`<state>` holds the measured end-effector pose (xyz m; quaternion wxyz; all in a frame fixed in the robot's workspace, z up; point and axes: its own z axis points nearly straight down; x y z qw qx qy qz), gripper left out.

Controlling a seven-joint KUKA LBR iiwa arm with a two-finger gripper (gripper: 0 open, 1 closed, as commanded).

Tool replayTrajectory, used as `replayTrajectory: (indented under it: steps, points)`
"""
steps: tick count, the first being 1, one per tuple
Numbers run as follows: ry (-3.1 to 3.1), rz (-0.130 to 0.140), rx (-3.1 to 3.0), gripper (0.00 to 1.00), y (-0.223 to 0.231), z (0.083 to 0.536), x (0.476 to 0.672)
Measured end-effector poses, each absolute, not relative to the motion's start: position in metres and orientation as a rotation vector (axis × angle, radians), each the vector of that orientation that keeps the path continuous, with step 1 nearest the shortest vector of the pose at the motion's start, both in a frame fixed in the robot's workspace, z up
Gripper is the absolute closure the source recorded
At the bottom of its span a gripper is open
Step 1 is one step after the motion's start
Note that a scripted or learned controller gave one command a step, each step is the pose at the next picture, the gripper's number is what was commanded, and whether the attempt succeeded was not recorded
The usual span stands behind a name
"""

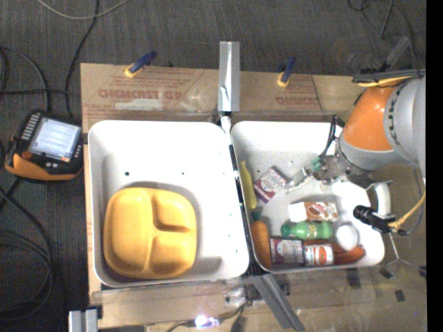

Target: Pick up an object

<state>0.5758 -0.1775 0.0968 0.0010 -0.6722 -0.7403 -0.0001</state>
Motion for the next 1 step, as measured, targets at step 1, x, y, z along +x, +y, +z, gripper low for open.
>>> replayTrajectory:
  steps: [1]
  points:
    - [-2.355, -0.031, -2.097, 0.00, -0.2142, 0.0943, 0.5172]
